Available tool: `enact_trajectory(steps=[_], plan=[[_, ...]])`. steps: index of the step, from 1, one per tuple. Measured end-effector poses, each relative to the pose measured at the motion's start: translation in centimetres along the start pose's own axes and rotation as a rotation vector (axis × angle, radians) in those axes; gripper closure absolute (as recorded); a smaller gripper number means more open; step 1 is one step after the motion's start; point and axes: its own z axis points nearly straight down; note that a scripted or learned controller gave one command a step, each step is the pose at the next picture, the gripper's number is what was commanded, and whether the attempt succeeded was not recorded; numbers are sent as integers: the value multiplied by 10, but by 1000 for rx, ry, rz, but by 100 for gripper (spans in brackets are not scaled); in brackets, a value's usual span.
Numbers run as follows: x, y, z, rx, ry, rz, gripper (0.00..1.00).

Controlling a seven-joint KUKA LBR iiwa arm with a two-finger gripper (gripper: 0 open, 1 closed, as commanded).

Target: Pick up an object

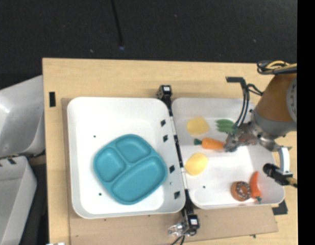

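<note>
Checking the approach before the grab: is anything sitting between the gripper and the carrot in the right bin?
Nothing visible does. The gripper is right at the carrot's right end, with no object between them. The yellow lemon lies below-left, and the green piece above, both off the path.

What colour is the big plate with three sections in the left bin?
The divided plate is blue-teal, seen clearly in the overhead camera view.
</note>
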Motion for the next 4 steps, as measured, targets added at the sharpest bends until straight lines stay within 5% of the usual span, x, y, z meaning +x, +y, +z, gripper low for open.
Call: enact_trajectory(steps=[2,4], plan=[[-3,1,-97,-3,0,-8,100],[90,30,-96,2,4,-13,100]])
